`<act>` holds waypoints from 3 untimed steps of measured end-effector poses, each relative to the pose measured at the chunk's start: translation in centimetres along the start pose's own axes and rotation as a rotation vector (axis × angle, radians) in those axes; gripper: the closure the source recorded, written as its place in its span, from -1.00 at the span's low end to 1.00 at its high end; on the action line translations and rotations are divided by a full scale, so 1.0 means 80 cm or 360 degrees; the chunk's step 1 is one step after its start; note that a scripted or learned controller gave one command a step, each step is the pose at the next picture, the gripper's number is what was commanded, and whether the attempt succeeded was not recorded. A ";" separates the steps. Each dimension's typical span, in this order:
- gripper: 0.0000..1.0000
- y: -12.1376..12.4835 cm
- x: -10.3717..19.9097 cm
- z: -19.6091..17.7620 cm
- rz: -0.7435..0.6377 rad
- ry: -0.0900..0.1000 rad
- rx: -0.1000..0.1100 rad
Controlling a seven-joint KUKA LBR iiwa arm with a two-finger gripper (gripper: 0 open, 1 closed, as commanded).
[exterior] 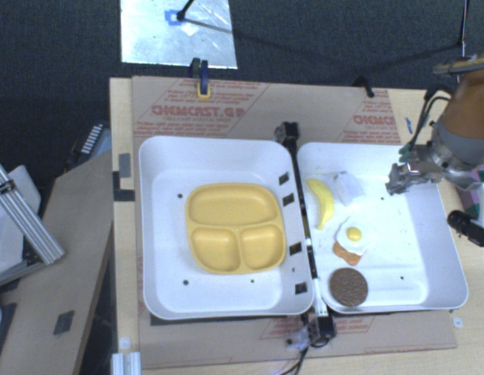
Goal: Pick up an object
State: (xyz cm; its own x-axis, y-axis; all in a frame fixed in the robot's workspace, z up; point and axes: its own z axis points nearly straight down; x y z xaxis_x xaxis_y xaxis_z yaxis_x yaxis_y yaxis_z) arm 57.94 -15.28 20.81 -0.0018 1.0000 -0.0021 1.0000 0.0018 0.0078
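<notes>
The right bin (429,233) holds a yellow banana (323,201), a toy fried egg on toast (351,239), a round brown patty (349,286) and a small clear wrapper-like piece (347,186). My gripper (400,180) hangs over the bin's upper right part, well to the right of the banana and above the egg. Its dark fingers point down and left, and nothing shows between them.
The left bin (160,209) carries a yellow three-compartment plate (233,226). A black divider with clips (298,217) runs between the bins. Cardboard (250,104) lies under both. A metal frame (23,225) stands at far left.
</notes>
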 end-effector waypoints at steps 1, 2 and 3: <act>1.00 0.003 -0.001 -0.068 -0.0003 0.0000 0.0000; 1.00 0.006 0.078 -0.068 -0.0014 0.0007 0.0009; 1.00 0.007 0.144 -0.047 -0.0013 0.0006 0.0010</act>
State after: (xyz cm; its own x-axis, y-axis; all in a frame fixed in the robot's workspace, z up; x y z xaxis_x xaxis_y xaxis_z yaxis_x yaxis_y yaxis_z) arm 58.42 -3.73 24.57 -0.0100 0.9999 0.0018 0.9999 0.0100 0.0015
